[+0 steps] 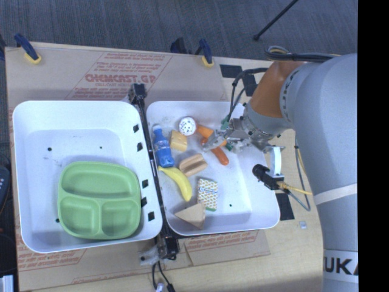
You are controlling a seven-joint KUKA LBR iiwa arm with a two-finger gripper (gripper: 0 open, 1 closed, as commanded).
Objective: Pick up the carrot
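Observation:
The orange carrot (220, 156) lies at a slant in the middle of the right bin (262, 207). An orange piece (204, 131) up and to the left looks like its other end. My gripper (223, 140) is low over the stretch between these two orange parts and covers it. Whether it touches the carrot is hidden by the gripper's own body. The grey arm with its orange band (270, 96) comes in from the right.
The right bin also holds a blue bottle (162, 149), a yellow block (179, 141), a white dotted ball (187, 125), a hot dog (192, 163), a banana (178, 182), a patterned packet (208, 193) and a wedge (191, 215). A green divided plate (100, 199) sits in the left bin (36, 126).

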